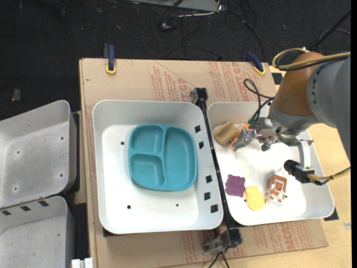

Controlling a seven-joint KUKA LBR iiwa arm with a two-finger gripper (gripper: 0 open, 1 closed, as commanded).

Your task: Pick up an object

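The left bin (111, 166) holds a teal divided plate (163, 157) lying flat near its middle. Just right of that plate, across the black divider (211, 155), sits the right bin (318, 205). The grey arm (312, 96) with its orange band reaches over this bin's upper right part, well right of the plate. A tan bread-like piece (226, 132) lies right of the plate's upper edge, with the gripper (245, 138) touching or just beside it; whether its fingers are apart or together cannot be told. Right of the plate's lower edge lie a purple waffle-like piece (235, 185), a yellow corn-like piece (254, 198) and an orange-and-white toy (276, 188).
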